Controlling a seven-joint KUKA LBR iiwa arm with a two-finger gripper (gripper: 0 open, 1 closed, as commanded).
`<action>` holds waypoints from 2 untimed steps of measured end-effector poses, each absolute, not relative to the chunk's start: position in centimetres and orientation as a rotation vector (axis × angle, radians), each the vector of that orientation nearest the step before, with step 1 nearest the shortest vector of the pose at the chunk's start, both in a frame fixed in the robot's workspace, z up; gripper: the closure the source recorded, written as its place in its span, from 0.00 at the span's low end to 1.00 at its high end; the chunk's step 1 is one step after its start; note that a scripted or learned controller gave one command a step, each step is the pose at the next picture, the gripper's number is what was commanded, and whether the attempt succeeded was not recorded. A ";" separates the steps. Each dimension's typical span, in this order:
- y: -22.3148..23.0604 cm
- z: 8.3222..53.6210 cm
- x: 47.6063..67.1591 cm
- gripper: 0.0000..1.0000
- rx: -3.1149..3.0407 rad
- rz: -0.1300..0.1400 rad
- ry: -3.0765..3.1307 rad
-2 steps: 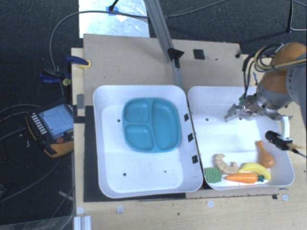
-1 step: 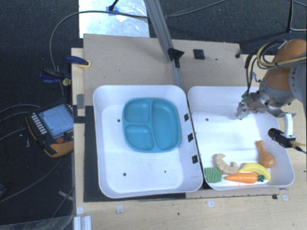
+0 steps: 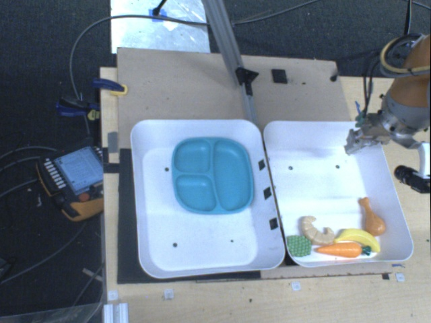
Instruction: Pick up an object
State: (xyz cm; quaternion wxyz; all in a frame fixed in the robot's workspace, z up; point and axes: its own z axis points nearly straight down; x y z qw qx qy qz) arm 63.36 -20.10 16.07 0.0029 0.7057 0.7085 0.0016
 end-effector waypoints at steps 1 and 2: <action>-20.3 22.5 63.8 1.00 2.209 0.006 2.225; -19.7 27.8 64.8 1.00 2.208 0.007 2.226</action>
